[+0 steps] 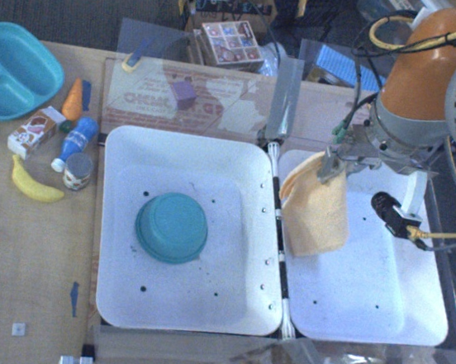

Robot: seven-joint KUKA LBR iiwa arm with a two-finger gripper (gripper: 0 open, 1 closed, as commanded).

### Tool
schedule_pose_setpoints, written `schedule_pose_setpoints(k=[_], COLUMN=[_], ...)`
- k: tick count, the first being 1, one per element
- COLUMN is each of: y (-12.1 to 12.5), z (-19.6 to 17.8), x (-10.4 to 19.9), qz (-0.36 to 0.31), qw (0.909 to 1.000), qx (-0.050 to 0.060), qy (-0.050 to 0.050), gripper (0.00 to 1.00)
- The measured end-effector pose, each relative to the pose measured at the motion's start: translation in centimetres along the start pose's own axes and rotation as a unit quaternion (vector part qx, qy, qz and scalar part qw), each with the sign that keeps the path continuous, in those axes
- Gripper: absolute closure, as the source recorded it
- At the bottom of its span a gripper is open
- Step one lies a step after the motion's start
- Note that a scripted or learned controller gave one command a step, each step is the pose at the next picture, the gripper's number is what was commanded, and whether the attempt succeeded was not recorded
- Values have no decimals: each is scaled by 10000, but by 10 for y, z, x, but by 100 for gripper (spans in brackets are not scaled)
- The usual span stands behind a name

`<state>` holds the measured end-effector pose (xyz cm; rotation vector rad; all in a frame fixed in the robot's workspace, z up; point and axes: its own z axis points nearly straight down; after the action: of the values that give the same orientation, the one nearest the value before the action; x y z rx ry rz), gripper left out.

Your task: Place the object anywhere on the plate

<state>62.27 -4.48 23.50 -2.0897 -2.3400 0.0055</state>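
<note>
Plate (172, 227) lies in left bin (114, 287); cloth (317, 212) over right bin (377, 313).

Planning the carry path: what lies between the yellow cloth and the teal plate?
In the camera view, the bins' rims and bare white floor separate the yellow cloth from the teal plate.

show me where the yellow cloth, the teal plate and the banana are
yellow cloth (317, 216), camera view, on the middle of the hanging fabric.
teal plate (172, 227), camera view, on its round top centre.
banana (33, 185), camera view, on the middle of its curve.
</note>
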Motion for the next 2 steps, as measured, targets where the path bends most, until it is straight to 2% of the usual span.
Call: schedule_pose_setpoints(k=[1,2], y=[6,-26], z=[-8,17], x=[89,172], qz=[-288,-104], qw=[9996,9999], qx=[-13,5], qy=[-9,-8], gripper=[100,100])
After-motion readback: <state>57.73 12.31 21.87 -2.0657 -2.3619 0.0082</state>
